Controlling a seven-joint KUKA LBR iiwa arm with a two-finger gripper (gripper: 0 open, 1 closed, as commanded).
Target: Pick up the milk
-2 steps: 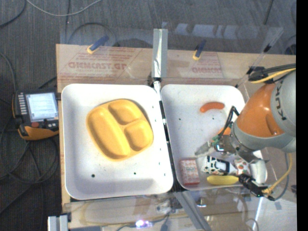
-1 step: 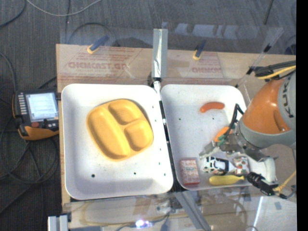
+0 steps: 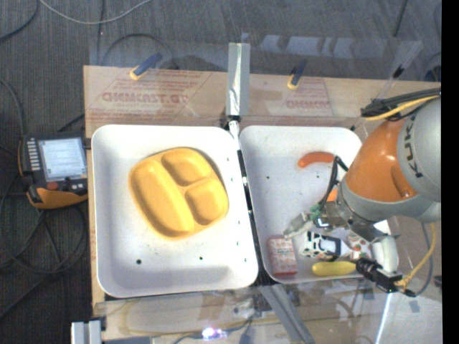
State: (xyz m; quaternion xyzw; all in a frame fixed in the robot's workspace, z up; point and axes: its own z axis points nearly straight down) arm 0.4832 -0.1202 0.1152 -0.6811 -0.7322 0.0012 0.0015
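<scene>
a: left bin (image 3: pixel 115 264) holds a yellow tray (image 3: pixel 179 190); where's the milk?

b: milk (image 3: pixel 282 255) lies at the right bin (image 3: pixel 280 156) front (by a banana (image 3: pixel 333 268)); gripper (image 3: pixel 323 228) hovers beside it, finger state cannot be told; crowding risks grabbing a neighbour

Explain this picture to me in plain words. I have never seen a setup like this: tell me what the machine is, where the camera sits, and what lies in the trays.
One camera looks down at a slant on a bench with two shallow white bins. The grey and orange robot arm reaches in from the right, over the right bin. Its gripper hangs low among small items there: a white carton, probably the milk, a yellow banana-like piece, a pinkish packet and an orange piece. Whether it grips anything is unclear. The left bin holds a yellow divided plate.
</scene>
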